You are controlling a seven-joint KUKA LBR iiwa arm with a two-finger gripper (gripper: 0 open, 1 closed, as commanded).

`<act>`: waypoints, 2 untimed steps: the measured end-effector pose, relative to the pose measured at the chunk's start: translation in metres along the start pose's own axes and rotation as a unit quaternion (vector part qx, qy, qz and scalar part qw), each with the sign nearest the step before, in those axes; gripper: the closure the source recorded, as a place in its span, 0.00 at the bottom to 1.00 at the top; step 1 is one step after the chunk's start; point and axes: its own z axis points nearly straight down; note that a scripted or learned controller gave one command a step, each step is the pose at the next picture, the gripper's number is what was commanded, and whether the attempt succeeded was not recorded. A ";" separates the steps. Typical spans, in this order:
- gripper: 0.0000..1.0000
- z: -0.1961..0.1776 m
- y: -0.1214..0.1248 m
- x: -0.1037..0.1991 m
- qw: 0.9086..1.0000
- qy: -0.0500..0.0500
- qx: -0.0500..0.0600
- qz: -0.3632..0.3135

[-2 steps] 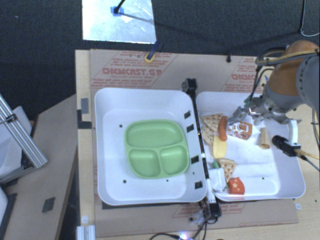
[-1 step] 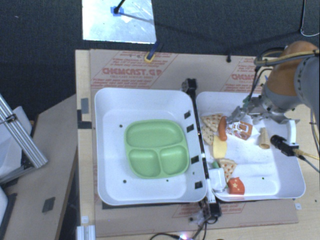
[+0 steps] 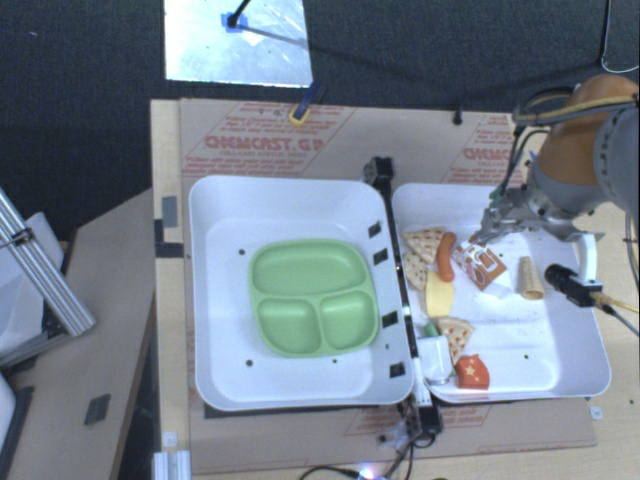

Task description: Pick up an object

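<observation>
Nearest the camera, a red tomato piece [image 3: 473, 372] and a sandwich wedge [image 3: 455, 333] lay in the right bin [image 3: 570, 363]. Beyond them a yellow cheese slice [image 3: 439, 294], a sausage [image 3: 446, 250] and a small carton [image 3: 480, 265] crowded together; a clean grasp would need a straight descent between neighbours. The gripper [image 3: 492, 224] hung just above the carton, its opening impossible to tell. A green divided plate [image 3: 310, 298] sat in the left bin [image 3: 215, 268].

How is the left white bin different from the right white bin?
The left bin holds one green divided tray; the right bin holds many small toy foods, like a hot dog and a tomato. The gripper is over the right bin, not the left bin. Both are shallow, white, side by side.
</observation>
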 end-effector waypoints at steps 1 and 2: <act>1.00 -0.051 0.013 0.000 1.000 0.001 0.010 0.000; 1.00 -0.106 0.016 0.000 1.000 0.001 0.010 0.000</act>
